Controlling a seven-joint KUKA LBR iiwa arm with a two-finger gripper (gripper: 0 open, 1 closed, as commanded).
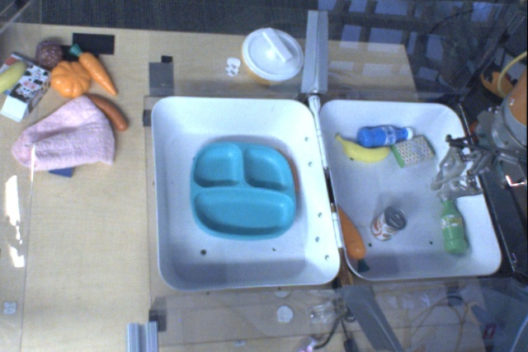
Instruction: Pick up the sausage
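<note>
From above, one sausage (110, 111) lies on the bench left of both bins, touching one pink cloth (66, 138), near one carrot (99, 72) and one small pumpkin (70, 80). The left bin (165, 260) holds one blue divided tray (244, 190). The right bin (412, 264) holds one banana (361, 150), one blue bottle (384, 134), one green bottle (453, 228), one can (388, 223) and one sponge (412, 151); the gripper (459, 175) hangs at its right wall, nothing visibly held, its spread impossible to tell.
</note>
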